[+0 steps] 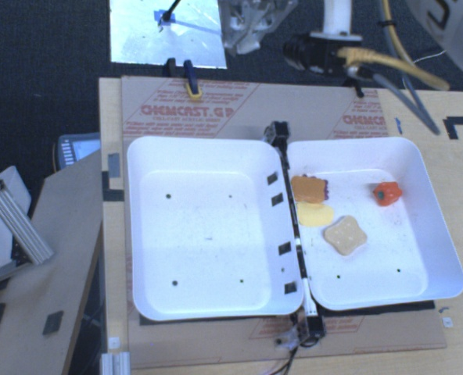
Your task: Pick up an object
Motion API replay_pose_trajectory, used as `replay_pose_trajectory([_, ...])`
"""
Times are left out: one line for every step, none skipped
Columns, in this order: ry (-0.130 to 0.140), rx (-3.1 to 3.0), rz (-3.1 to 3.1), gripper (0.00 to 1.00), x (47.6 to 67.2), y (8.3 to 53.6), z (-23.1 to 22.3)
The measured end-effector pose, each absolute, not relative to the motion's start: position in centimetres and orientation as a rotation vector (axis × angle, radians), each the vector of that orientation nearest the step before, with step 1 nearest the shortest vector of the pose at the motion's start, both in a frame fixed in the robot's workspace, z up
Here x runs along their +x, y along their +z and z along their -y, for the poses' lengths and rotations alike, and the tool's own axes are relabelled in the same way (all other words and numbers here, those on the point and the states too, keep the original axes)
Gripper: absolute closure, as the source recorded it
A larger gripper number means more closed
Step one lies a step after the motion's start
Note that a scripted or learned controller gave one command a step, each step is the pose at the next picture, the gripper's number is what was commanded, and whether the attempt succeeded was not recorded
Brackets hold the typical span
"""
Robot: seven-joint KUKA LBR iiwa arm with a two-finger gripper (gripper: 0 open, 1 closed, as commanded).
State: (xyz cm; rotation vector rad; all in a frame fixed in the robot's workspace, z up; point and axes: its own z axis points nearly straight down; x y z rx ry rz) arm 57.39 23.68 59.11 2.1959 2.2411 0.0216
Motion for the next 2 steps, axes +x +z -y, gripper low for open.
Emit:
replay_pose_trajectory([0.02,2.196,-2.242,0.0,57.4,59.1,-23.7])
replay_pose_trajectory([0.025,2.192,-2.244,1.0,57.4,60.2,-23.7])
